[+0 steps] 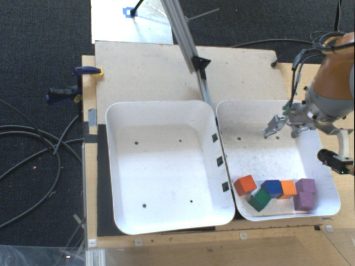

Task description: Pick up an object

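Dark carpet, strewn with black cables at the left, surrounds the pale wooden surface [166, 73] on which we see two shallow white bins side by side. We find the left bin [119, 126] bare of blocks, its floor marked by a few dark dots. Along the near wall of the right bin [327, 204] lies a cluster of small blocks: a red-orange block [244, 184] at the left, a green block [259, 200] just in front of it, a blue block [272, 188], an orange block [288, 189] and a purple block [305, 194] at the right end, all packed close together. We see the arm [335, 82] reaching in from the right, its orange band above the wrist, with the hand [272, 129] hovering over the far half of the right bin, well apart from the blocks and holding nothing; we cannot tell how wide it stands. A metal pole [183, 32] slants down from the top to the seam between the bins, and a blue clamp [69, 93] grips the surface's left edge.
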Robot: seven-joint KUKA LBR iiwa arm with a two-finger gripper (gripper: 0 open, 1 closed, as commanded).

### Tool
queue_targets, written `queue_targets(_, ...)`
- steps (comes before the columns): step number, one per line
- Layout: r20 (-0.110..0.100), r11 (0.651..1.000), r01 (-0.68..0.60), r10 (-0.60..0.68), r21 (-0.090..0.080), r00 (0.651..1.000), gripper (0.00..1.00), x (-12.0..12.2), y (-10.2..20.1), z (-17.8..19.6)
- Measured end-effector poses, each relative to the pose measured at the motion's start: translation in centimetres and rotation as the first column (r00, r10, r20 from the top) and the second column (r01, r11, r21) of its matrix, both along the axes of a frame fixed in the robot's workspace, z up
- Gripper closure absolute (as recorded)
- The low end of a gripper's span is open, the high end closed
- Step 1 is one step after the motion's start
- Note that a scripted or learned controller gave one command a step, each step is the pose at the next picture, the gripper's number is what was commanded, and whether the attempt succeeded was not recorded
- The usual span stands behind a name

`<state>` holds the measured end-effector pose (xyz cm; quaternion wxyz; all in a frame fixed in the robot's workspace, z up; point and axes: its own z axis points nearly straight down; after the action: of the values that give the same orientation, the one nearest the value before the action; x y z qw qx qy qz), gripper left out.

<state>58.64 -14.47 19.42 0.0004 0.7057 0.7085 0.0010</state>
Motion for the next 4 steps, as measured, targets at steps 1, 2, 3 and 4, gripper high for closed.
queue_targets(1,0.004,1.0,-0.003,0.003,-0.002,1.0,0.0,2.6,-0.2,2.5)
queue_targets(2,0.01,1.0,-0.002,0.002,-0.004,1.0,0.0,3.4,-1.0,10.5)
queue_targets(3,-0.006,1.0,-0.007,0.007,0.003,1.0,0.0,-0.8,6.6,6.4)
queue_targets(4,-0.012,1.0,0.004,-0.004,0.001,1.0,0.0,-8.2,6.2,-1.4)
